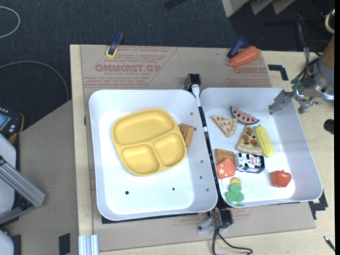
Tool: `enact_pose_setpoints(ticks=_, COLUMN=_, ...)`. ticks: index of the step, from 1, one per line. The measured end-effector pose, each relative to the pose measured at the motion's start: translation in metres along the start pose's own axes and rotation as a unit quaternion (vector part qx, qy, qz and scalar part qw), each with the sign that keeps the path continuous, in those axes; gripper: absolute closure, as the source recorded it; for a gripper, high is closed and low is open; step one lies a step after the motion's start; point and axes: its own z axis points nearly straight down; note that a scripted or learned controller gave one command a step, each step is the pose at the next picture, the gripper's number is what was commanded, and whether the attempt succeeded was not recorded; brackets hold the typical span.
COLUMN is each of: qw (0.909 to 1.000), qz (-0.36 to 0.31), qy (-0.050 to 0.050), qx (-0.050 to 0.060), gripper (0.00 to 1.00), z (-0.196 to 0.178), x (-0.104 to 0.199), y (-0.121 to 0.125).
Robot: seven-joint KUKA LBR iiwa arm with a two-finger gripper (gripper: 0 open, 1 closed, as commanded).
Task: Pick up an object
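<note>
right bin: toy food clustered in its left half, none lifted, pick not begun | left bin: yellow divided tray | gripper: at right bin's upper right edge, jaw state unreadable, probably empty | corn cob: nearest item, well apart below-left of gripper

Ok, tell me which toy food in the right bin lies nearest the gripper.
The watermelon slice, at the pile's upper edge, closest to the gripper; the other toys lie lower.
</note>
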Motion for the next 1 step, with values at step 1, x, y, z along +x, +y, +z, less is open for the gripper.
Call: enact_pose_setpoints(ticks=1, qw=1.0000, qz=-0.001, qy=0.001, qx=0.003, gripper=0.00, z=0.0599, x=0.0083, y=-0.0047)
